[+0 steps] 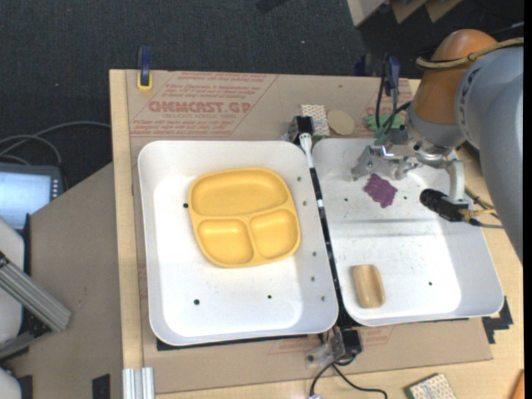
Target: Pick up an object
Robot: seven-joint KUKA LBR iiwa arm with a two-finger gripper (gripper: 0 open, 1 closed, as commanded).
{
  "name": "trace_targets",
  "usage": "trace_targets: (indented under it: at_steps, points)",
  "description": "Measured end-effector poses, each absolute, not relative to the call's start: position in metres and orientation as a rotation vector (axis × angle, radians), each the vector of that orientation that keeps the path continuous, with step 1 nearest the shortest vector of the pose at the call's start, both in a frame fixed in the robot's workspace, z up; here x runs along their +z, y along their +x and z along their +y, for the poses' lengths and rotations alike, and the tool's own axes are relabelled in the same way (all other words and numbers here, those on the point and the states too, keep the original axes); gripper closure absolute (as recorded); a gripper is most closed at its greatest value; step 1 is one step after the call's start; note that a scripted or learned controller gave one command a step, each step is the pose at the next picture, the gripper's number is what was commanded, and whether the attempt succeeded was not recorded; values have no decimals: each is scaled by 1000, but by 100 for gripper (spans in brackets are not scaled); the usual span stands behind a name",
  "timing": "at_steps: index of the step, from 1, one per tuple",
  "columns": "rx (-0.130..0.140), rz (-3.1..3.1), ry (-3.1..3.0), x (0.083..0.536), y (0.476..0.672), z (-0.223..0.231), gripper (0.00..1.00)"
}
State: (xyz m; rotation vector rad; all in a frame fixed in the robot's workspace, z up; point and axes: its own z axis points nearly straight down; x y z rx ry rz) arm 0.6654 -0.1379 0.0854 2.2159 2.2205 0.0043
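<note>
A small purple object (pixel 381 191) lies on the floor of the right white bin (pixel 432 298), toward its far side. My gripper (pixel 385 168) hangs just above and behind the purple object, at the far part of that bin, with the grey arm and its orange band reaching in from the right. Whether it touches the purple object cannot be made out. A tan, loaf-shaped block (pixel 367 285) rests near the front edge of the same bin, well apart from the gripper.
A yellow divided plate (pixel 243 216) with three compartments sits in the left white bin (pixel 166 289). The bins stand side by side on a brown cardboard sheet (pixel 208 102). A round tan disc (pixel 340 122) lies on the cardboard behind the bins.
</note>
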Motion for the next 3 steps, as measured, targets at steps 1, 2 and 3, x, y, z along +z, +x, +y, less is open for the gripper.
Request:
trace_targets:
  at_steps: [1,2,3]
  points:
    - [-4,2217,2229,85,623,-186,0]
    - [5,2224,2213,85,669,-138,0]
    - [-11,2214,2236,84,563,-207,0]
